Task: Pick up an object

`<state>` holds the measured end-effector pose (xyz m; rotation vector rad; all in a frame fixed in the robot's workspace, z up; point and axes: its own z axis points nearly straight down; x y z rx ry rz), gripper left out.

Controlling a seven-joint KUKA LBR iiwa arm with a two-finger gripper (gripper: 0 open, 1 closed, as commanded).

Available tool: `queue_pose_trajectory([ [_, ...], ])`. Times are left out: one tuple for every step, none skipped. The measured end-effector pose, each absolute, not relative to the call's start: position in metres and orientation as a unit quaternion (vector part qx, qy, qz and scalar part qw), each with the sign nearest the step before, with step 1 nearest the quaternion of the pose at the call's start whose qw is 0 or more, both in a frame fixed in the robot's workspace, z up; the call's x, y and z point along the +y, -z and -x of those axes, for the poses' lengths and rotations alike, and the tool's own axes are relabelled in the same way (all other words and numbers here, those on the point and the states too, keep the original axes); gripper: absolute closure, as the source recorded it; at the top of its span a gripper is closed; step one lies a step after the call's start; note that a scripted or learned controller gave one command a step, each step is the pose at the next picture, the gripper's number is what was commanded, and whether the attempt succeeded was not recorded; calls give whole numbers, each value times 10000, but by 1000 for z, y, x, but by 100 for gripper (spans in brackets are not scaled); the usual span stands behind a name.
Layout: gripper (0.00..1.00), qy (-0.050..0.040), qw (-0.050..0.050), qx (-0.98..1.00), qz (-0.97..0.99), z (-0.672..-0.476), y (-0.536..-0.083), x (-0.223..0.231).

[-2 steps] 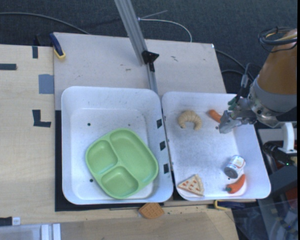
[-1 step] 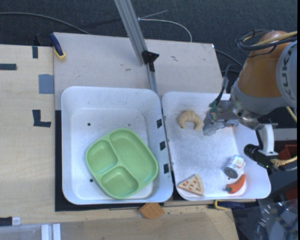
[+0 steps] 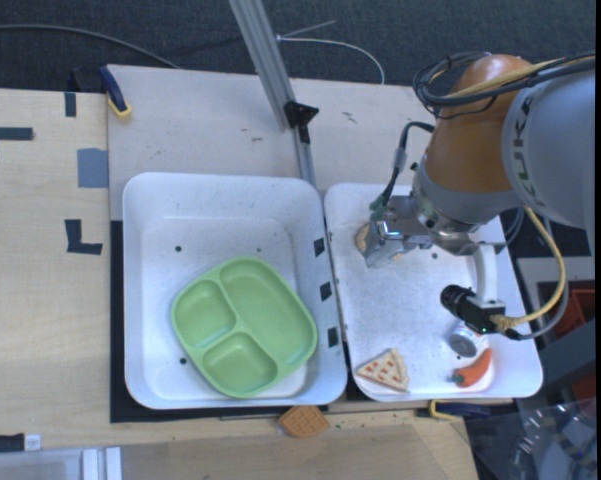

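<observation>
My gripper (image 3: 380,249) hangs low in the right bin (image 3: 420,308), near its upper left corner. A small tan object (image 3: 362,236) lies right beside it on the left, partly hidden by it. A toy pizza slice (image 3: 384,370) rests at the bin's front left. An orange-red toy with a green tip (image 3: 474,372) sits at the front right, next to a small grey round piece (image 3: 463,343). The arm's orange band (image 3: 475,128) and grey wrist cover the bin's upper right.
The left bin (image 3: 150,268) holds a green divided plate (image 3: 243,324). A tan cookie-like piece (image 3: 302,422) lies on the bench in front of the bins. A slanted metal pole (image 3: 270,58) stands behind them. A black camera unit (image 3: 467,308) hangs off the arm.
</observation>
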<state>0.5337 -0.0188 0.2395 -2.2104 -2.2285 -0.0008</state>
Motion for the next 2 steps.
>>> queue_pose_trajectory([
  [100,-8,15,-7093,7049,-530,-234,25],
  [100,-13,20,-7095,7047,-523,-223,78],
])
